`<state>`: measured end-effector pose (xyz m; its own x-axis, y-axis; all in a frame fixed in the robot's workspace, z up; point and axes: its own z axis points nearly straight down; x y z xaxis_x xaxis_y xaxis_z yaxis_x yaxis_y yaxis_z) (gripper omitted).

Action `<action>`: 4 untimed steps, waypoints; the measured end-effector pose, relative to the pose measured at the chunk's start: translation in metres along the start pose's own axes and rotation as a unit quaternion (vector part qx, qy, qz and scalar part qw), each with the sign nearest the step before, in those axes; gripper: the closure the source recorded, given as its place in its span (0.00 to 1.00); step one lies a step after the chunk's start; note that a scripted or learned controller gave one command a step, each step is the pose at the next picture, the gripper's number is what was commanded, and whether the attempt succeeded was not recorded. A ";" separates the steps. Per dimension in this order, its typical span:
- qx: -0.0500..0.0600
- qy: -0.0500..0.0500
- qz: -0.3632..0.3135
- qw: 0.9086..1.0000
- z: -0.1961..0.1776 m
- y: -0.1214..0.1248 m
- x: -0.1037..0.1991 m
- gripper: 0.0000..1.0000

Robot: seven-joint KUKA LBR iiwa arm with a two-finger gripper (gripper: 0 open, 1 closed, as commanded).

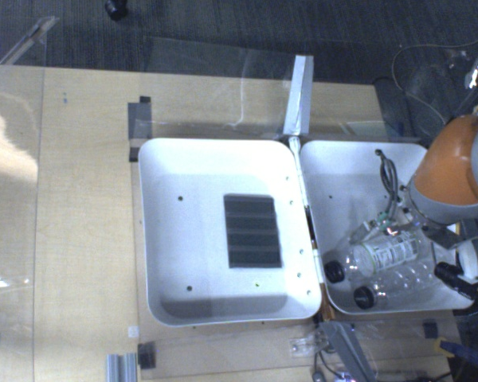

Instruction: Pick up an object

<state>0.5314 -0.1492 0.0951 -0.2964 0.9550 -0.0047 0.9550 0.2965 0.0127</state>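
bottles [380,255] of clear plastic, two of them by the look of their dark caps, lie on their sides in the right bin [334,173], toward its near edge; one cap [334,271] points at the bin's left wall and the other cap [363,297] sits close to the near rim. the left bin [163,213] holds a dark ribbed rectangular block [252,230] at its middle. the arm [454,173] reaches in over the right bin, and the jaws [392,228] sit low, right at the upper bottle's far end, touching it or just above it. clear plastic and wiring clutter that spot, so i cannot tell whether the jaws are open, closed, or gripping anything. judging from this, the step in hand is the descent onto a bottle, with no lift made yet. the next move calls for the jaws to straddle the bottle's body across its width, since a smooth round bottle would likely roll or squirt out from an off-centre pinch, and the second bottle lying just beside it leaves little room on that side.
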 end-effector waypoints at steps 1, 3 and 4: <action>-0.001 0.000 -0.029 1.000 0.006 0.047 0.025 0.00; 0.004 0.002 0.078 0.997 0.009 0.140 -0.020 0.00; -0.001 -0.002 0.073 0.997 -0.004 0.143 -0.020 1.00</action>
<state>0.6736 -0.1256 0.1013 -0.1542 0.9880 -0.0072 0.9879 0.1543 0.0152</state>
